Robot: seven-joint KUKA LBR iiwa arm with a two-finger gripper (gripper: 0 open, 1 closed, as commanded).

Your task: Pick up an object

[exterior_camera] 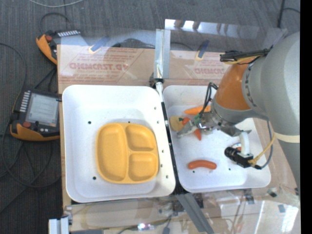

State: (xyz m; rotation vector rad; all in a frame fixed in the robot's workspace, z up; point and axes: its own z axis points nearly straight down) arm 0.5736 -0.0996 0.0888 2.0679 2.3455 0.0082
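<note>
Nearest to me, along the front edge of the surface (146, 213), ran a strip of clear plastic and metal framing. Just behind it sat the two white bins side by side. The left bin (78, 130) carried a yellow divided tray (127, 152) lying flat in its middle, three compartments showing, nothing in them that I could make out.

The right bin (214, 179) held the loose things. A red sausage-shaped piece (202, 165) lay toward the front, well apart from the rest. Farther back, near the bin's left wall, was a small cluster: a pale yellowish item (175, 123), an orange carrot-like piece (195, 110) and a short red piece (198, 133), all close together.

The end effector (195, 126) was down among that cluster, and whether its fingers were spread or closed I could not tell, nor whether anything sat between them. The grey arm (280, 82) came in from the right with its orange band (233, 89) above the wrist, and a black and white fitting (240, 152) with a cable hung over the right part of the bin.

Behind the bins stood a cardboard sheet (102, 67) with faded red lettering, partly under clear plastic, and a metal upright (162, 52) rose between the bins. Beyond was grey carpet floor (97, 9) with loose cables. To the left, a teach pendant (35, 115) with a screen lay on the floor, and an orange and black device (46, 45) farther back.
</note>
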